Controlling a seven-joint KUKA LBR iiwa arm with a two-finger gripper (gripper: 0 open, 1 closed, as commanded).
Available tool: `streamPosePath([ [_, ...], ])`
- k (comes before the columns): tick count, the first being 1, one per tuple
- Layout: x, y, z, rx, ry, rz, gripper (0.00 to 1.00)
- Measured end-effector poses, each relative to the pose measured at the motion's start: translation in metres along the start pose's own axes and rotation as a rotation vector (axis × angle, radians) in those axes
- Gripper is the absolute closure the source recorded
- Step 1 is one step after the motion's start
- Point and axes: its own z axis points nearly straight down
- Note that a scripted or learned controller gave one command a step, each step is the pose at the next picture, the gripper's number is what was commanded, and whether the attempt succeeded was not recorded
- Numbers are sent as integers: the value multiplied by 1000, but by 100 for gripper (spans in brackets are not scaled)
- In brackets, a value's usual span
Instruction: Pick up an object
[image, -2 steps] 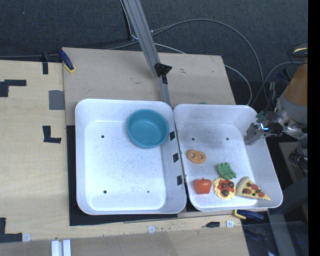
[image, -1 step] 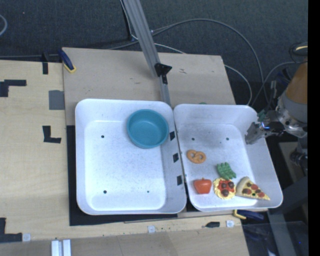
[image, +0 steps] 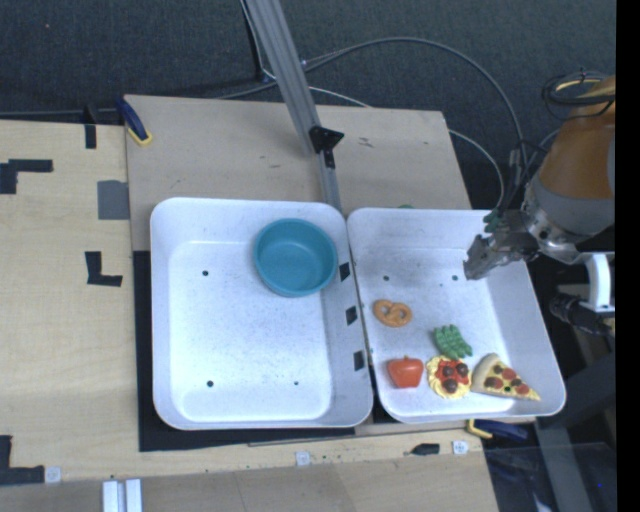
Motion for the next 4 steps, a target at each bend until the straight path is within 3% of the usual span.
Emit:
streamPosePath([
  [2, 92, 36, -11, 0, 0, -1, 100],
  [4, 206, 58, -21, 0, 0, -1, 100],
])
